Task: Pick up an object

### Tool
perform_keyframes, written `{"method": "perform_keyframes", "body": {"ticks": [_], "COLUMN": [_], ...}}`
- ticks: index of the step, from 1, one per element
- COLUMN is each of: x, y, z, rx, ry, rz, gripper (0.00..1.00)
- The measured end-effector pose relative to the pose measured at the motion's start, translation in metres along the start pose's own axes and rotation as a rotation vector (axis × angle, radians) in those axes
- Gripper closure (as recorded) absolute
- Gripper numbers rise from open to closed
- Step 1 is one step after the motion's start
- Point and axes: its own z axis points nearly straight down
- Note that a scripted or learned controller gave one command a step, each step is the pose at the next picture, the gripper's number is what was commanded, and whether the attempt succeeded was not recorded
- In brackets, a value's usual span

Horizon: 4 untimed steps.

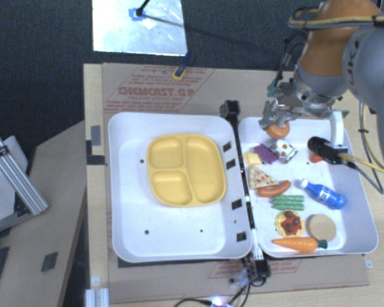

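We see the gripper (276, 121) low over the far end of the right bin (365, 226), directly above a small orange toy (278, 132) that sits just under its tip; whether it is open, closed or gripping the toy we cannot tell. Nearby in that bin lie a purple piece (266, 153), a sausage (273, 189), a blue bottle (322, 194), green beans (288, 202) and a carrot (297, 243). The left bin (128, 235) bears a yellow divided plate (184, 169).
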Motion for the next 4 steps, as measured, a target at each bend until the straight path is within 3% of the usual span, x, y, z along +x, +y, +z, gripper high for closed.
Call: {"method": "perform_keyframes", "body": {"ticks": [1, 4], "x": [0.017, 0.0], "y": [-0.003, 0.001], "z": [0.01, 0.019], "rx": [0.003, 0.002], "ry": [-0.001, -0.002], "rz": [0.003, 0.009], "gripper": [1.0, 1.0]}}
